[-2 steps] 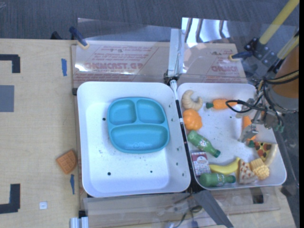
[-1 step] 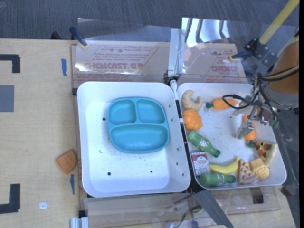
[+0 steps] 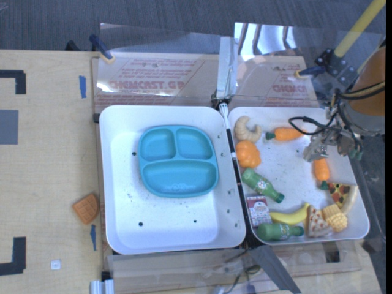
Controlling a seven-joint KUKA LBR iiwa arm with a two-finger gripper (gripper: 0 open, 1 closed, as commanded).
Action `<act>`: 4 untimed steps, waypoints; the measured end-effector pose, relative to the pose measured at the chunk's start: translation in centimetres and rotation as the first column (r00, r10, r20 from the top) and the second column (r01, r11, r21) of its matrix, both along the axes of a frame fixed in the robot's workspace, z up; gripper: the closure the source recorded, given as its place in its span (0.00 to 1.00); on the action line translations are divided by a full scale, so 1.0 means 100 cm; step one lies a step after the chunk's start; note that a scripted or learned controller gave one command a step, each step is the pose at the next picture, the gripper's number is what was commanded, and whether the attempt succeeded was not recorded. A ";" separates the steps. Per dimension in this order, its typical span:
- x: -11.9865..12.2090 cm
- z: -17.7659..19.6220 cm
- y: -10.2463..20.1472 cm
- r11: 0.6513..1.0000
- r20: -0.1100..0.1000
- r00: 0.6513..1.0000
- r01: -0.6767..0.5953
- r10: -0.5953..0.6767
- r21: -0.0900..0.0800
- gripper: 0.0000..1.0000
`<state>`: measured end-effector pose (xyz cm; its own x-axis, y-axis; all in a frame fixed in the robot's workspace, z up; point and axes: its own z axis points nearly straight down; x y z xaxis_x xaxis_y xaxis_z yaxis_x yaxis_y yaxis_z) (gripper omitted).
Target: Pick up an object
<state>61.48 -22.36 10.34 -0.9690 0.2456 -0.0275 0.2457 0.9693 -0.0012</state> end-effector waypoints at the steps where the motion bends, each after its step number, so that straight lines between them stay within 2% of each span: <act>1: -0.001 -0.001 0.000 1.000 -0.002 1.000 0.000 0.000 0.001 0.00; 2: -0.016 -0.015 0.000 0.994 -0.018 0.994 0.109 -0.109 0.008 0.00; 3: -0.012 0.000 -0.001 0.994 -0.004 0.994 0.108 -0.108 0.004 1.00; 4: -0.104 -0.014 -0.001 1.000 -0.017 1.000 -0.011 0.011 0.005 1.00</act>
